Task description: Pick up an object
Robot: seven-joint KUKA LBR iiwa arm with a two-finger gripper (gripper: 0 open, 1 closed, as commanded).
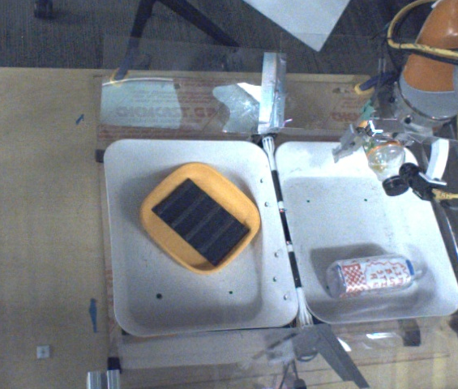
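A yellow-orange rounded block with a black ridged top (200, 217) lies tilted in the left bin (131, 298). In the right bin (334, 193) a small bottle with a red-and-white checkered label (372, 275) lies on its side near the front edge. My gripper (378, 148) hangs over the far right corner of the right bin, well away from the bottle and from the block. Something pale and glassy shows at its tip; whether it is a separate object is unclear.
A divider rim (281, 217) runs between the two bins. Behind them lie a cardboard strip with clear plastic wrap (237, 104) and an upright metal bracket (271, 91). Cables and a black fitting (407, 181) hang beside the wrist at the right.
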